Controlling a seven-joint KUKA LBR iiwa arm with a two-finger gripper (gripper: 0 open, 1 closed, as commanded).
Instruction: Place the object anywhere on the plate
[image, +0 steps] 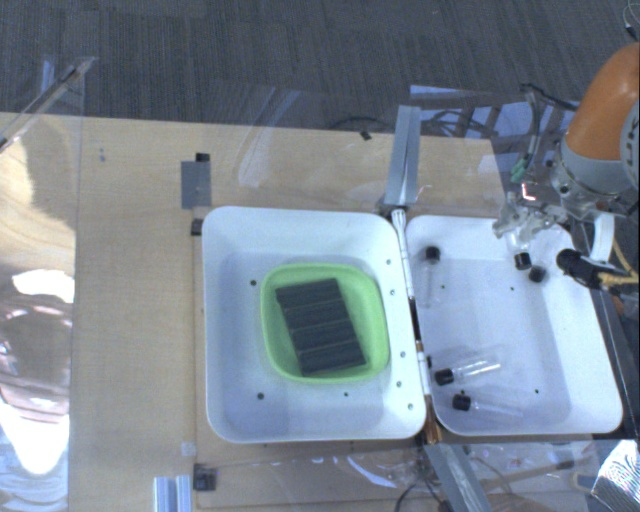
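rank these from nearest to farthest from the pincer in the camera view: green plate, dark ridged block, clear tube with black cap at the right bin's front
From the pincer at the right bin's back:
1. Clear tube with black cap, right bin, front left.
2. Green plate, left bin; its right rim is nearest.
3. Dark ridged block, lying on the plate's middle, slightly farther left.

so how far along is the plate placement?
Looks done: a dark ribbed block already lies on the green plate in the left bin. In hand: nothing that I can see; the gripper sits over the right bin's far corner. Left: clear capped tubes there.
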